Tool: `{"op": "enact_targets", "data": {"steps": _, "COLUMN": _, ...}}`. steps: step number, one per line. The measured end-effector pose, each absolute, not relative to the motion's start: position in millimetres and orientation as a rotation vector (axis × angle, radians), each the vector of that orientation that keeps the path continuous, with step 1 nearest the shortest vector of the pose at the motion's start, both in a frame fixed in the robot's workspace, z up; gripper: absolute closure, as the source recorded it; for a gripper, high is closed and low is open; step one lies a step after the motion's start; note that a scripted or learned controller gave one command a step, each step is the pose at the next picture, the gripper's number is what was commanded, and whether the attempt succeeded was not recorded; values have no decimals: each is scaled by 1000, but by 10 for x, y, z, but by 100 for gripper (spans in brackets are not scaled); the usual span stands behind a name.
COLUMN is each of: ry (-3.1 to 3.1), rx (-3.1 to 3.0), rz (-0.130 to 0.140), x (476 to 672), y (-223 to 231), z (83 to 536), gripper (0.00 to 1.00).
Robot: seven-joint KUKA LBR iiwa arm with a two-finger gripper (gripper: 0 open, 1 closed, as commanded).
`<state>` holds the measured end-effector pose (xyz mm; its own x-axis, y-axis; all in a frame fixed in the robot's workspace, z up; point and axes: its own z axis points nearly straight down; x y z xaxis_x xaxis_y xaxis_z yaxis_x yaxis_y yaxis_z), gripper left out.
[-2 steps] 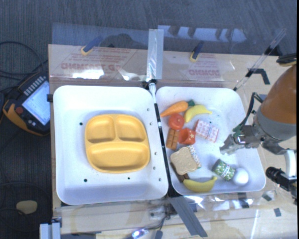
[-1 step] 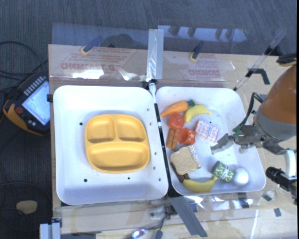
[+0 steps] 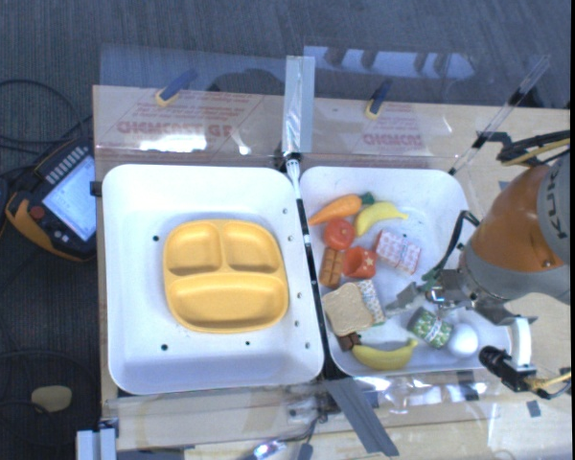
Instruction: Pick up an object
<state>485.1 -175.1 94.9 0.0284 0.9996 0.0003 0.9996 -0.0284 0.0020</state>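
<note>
The claw (image 3: 429, 295) hangs low in the right bin (image 3: 441, 182), toward its near right corner, but whether it is spread or closed, or has hold of anything, cannot be told from this angle. Around it lie toy foods: a carrot (image 3: 333, 208) and banana (image 3: 379, 215) at the far side, a tomato (image 3: 340, 234), a pink wafer block (image 3: 399, 251), a slice of bread (image 3: 345, 309), a second banana (image 3: 383, 355) at the near edge, and a white egg (image 3: 463, 339) just right of the claw. The left bin (image 3: 134, 353) holds a yellow divided plate (image 3: 226, 274) at its middle.
</note>
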Motion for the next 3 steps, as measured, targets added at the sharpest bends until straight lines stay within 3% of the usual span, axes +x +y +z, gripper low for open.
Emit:
{"op": "enact_targets", "data": {"steps": 1, "ry": 2336, "rx": 2107, "rz": 14, "x": 4874, "y": -2040, "z": 898, "gripper": 0}}
{"op": "enact_targets", "data": {"steps": 2, "ry": 2346, "rx": 2091, "rz": 2, "x": 4845, "y": -2018, "z": 1022, "gripper": 0}}
{"op": "enact_targets", "data": {"steps": 3, "ry": 2012, "rx": 2421, "rz": 37, "x": 4940, "y": -2092, "z": 959, "gripper": 0}}
